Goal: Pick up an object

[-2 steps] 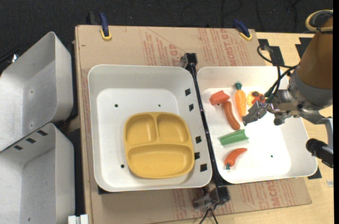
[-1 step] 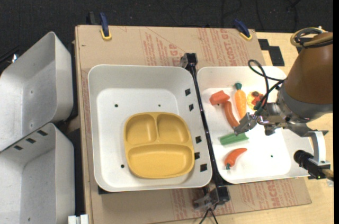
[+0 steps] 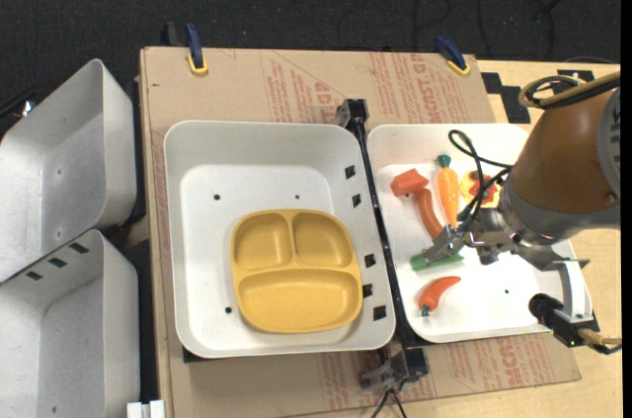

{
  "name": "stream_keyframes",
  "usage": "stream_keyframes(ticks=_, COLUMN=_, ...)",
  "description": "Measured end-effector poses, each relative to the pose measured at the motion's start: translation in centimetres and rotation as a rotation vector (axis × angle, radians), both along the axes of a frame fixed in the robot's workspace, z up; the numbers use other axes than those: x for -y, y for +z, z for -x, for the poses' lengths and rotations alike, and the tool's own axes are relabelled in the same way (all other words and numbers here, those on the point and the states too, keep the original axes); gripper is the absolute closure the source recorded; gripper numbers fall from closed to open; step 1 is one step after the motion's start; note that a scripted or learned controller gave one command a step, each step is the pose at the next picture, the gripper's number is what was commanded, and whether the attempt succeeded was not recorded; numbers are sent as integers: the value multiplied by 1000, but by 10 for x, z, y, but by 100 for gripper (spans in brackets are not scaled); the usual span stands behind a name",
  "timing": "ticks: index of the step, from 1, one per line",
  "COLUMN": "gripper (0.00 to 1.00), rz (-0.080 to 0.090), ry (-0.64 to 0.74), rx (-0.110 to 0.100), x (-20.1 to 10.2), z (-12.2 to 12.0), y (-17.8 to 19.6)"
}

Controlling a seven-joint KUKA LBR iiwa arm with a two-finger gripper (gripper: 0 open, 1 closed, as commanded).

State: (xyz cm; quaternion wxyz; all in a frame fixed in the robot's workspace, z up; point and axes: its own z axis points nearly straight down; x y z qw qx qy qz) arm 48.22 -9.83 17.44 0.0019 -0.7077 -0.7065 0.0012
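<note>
jaws [image 3: 456, 243] state: cannot tell; over right bin [image 3: 513, 312] | cardboard [image 3: 296, 80] print mirrored, unreadable

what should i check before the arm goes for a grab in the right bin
1. Target within reach: ok. The end effector sits low in the right bin at the green piece.
2. Object between its fingers: cannot tell; the wrist hides the contact.
3. Crowding: not ok. The carrot and the orange-red tool lie close beside the green piece.
4. Easier spare target: ok. The red pepper lies apart from the cluster.
5. Drop spot: ok. The yellow divided plate rests flat in the left bin.
</note>
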Motion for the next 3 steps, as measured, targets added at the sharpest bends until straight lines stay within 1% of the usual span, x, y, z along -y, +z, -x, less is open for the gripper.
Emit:
stream_keyframes(ticks=1, gripper=0, rz=0, ry=0, rx=-1, x=3, z=0, y=-44)
stream_keyframes(ticks=2, gripper=100, rz=0, ry=-1, rx=3, x=3, z=-1, y=-31)
stream_keyframes(ticks=3, gripper=100, rz=2, ry=5, rx=10, x=-5, z=2, y=27)
